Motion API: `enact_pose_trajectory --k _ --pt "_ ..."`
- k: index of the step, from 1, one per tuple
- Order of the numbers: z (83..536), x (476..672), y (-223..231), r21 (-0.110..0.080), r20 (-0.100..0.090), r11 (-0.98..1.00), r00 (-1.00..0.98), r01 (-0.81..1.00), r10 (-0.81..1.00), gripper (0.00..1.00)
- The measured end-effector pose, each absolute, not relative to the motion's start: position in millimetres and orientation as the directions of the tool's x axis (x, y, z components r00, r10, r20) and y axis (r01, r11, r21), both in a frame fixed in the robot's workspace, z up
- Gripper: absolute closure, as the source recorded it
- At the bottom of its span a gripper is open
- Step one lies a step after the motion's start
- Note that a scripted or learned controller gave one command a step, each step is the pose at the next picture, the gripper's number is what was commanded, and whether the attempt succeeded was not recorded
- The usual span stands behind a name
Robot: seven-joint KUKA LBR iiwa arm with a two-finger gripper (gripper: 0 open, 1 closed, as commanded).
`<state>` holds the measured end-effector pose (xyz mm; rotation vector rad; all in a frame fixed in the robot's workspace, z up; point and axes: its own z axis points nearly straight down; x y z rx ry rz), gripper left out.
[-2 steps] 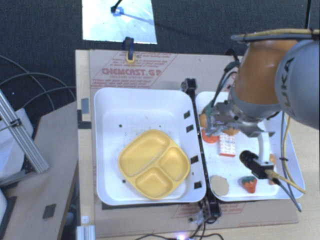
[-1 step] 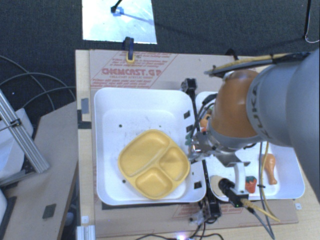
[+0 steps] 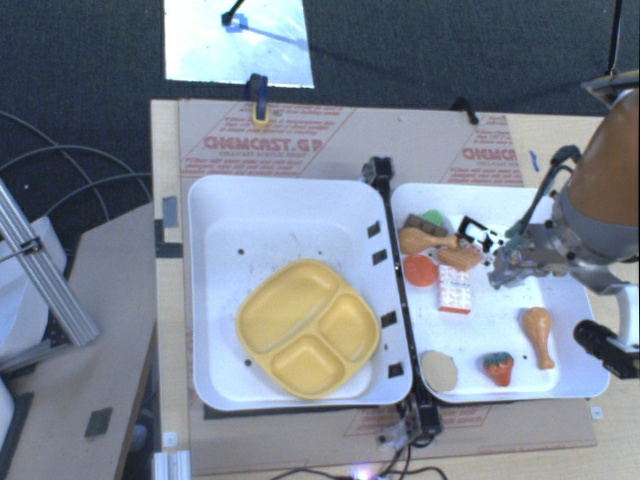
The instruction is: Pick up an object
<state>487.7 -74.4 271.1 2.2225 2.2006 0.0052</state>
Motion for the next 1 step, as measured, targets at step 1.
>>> enact_pose_trajectory --k 1 --pt "179.9 484.9 -4.7 -0.008 0.003 0.008 -0.008 1.0 1.0 1.0"
